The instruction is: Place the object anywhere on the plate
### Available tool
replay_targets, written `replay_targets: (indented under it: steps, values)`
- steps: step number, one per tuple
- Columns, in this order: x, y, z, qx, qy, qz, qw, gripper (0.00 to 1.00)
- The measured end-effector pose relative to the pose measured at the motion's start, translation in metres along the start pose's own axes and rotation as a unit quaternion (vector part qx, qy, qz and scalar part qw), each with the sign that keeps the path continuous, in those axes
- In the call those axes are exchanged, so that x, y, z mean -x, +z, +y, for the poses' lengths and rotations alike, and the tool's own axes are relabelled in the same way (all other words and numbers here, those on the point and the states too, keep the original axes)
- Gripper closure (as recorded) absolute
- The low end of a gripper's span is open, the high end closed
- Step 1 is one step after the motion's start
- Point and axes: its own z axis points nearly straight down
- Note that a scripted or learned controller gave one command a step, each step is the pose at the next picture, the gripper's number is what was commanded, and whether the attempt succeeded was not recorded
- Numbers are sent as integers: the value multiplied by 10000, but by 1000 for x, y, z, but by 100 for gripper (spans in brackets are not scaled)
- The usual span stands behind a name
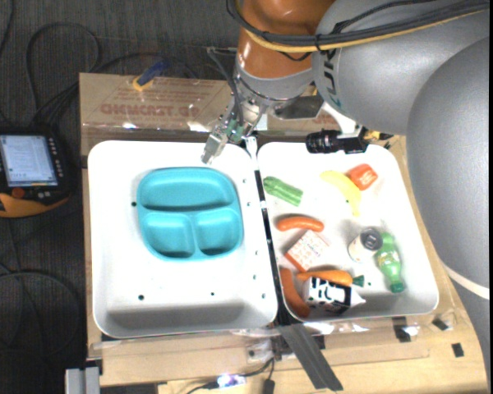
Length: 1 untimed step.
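Hovering over back rim of left bin (107,245), gripper (216,144) sits just behind teal divided plate (189,212). Cannot tell grasp state or whether anything is carried. Plate lies toward camera from gripper, long axis left-right. Loose objects lie in right bin (415,220).

The gripper (216,143) is small and blurred at its tips, so whether the fingers stand apart or together cannot be told, nor whether anything sits between them. Above and to its right, the arm (411,64) is cut off by the top and right edges. Its bulk hides the far right corner of the right bin (411,220), which lies below and right of the gripper. At that bin's near end, a black-and-white item (329,292) overlaps an orange one (289,290); what either is cannot be made out. Left of the gripper, the handheld screen (20,167) is cut by the left edge.
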Motion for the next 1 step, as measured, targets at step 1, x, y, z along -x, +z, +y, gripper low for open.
replay_targets:
  steps: [1]
  values:
    - [-63,57,47,-6,-316,17,9995,100]
